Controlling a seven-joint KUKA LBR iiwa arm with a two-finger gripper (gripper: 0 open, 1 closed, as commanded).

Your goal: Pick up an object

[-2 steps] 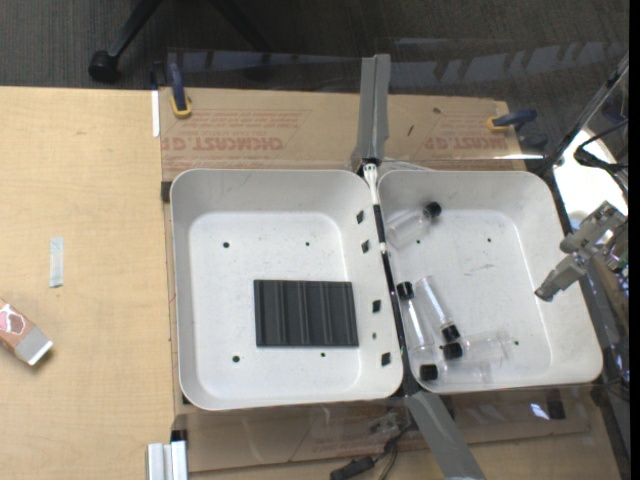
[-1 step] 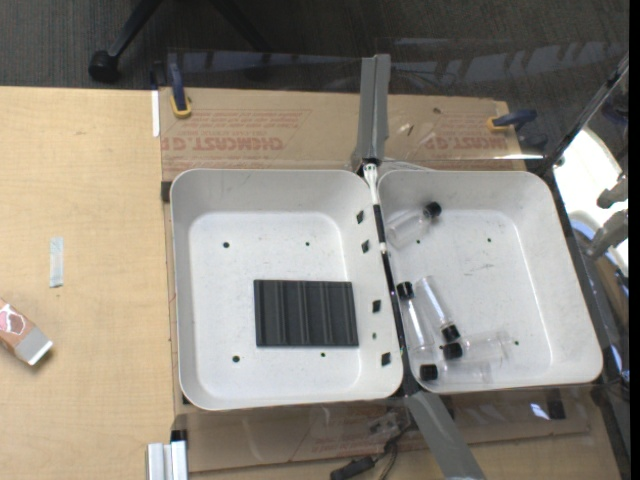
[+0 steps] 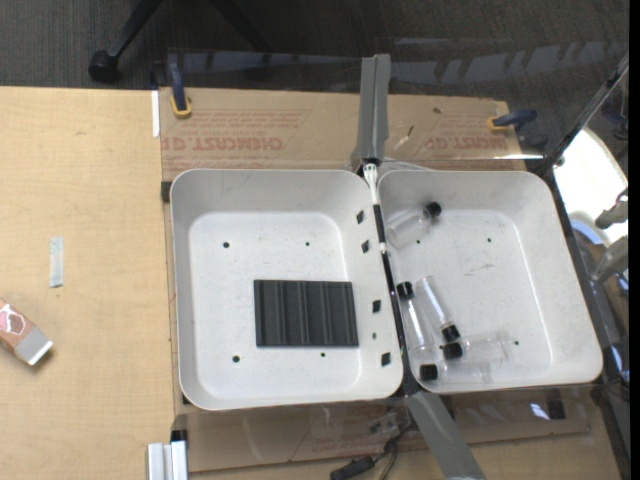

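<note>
Impossible to tell whether the end effector is apart, together or clamped on anything.

Nearest the right side, in the right bin (image 3: 540, 218): a handful of clear plastic tubes with black caps. One short tube (image 3: 412, 228) near the far left corner, its cap pointing toward the bin's middle. One longer tube (image 3: 426, 313) lying along the left wall, slanting toward the near edge. Two or three more tubes (image 3: 468, 352) bunched at the near left corner, touching or overlapping one another, exact count unclear through the clear plastic.

Across the divide, in the left bin (image 3: 200, 218): a dark ribbed panel (image 3: 306, 314), flat on the floor, slightly toward the near side, well apart from the walls.

Between the bins at the far side, a grey metal bar (image 3: 375, 108) standing over the seam. Beneath both bins, a cardboard sheet (image 3: 260, 133) with red print, pinned at the far corners by two clamps (image 3: 178, 103).

Further left on the wooden bench (image 3: 80, 168): a small grey strip (image 3: 56, 263), and near the edge a red and white packet (image 3: 20, 334), well apart from the bins.
</note>
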